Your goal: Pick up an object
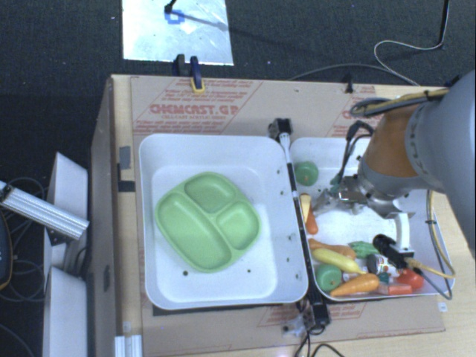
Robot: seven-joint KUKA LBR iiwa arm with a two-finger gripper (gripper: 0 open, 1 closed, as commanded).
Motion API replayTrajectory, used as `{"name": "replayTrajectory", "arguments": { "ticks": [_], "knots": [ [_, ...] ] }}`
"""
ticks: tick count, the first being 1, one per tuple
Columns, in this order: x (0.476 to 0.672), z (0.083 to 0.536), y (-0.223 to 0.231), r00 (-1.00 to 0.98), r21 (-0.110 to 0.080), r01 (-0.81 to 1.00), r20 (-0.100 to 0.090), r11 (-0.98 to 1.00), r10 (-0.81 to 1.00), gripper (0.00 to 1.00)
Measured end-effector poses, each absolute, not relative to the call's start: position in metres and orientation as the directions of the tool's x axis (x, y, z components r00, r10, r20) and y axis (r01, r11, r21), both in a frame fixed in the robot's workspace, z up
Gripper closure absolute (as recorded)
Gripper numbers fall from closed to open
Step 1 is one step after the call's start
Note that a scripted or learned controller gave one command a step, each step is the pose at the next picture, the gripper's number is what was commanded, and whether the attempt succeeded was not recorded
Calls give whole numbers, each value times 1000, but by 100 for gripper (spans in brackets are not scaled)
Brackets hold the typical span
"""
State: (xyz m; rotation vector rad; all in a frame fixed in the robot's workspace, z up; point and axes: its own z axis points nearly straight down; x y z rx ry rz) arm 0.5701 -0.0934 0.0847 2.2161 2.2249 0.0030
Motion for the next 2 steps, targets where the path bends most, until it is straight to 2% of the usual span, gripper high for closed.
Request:
{"name": "replayTrajectory", "arguments": {
  "ticks": [1,2],
  "knots": [
    [548,201,-151,-2,5,1000,-2,2,1000,0],
    [566,87,-130,-3,-1,1000,0,3,1000,0]
  ]
}}
